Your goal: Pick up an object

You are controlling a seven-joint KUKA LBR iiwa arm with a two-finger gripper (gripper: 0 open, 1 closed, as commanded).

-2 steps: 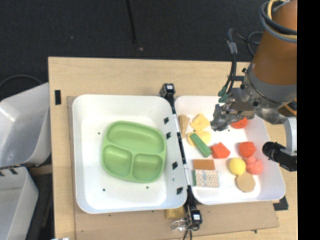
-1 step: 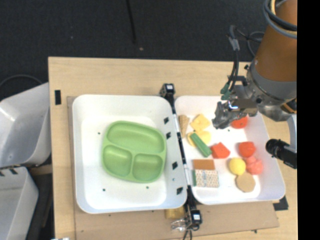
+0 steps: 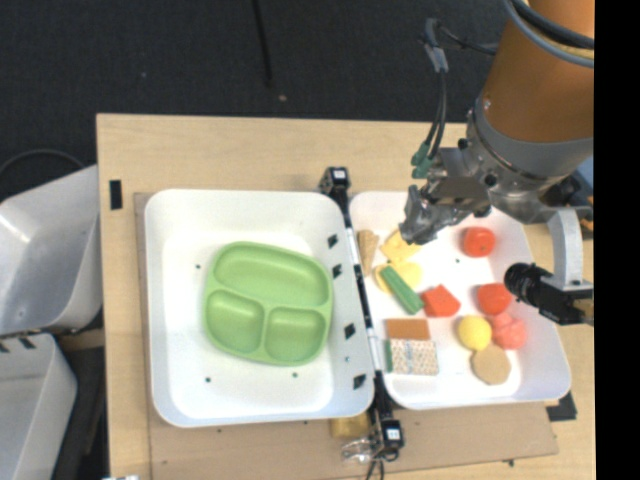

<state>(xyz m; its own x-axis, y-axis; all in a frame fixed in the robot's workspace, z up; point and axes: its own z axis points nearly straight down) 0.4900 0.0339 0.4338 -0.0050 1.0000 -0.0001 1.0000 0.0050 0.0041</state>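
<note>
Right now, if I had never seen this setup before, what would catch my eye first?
Probably the big grey and orange arm reaching in from the right, its gripper low over the right bin near a yellow piece. That bin holds a bright scatter of small toy foods in red, yellow, green and tan. In the left bin, a lone green divided plate sits in the middle.

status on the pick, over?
Hand low in the right bin, over the yellow piece. Nothing seen held. Green stick and cone crowd close beside it.
</note>
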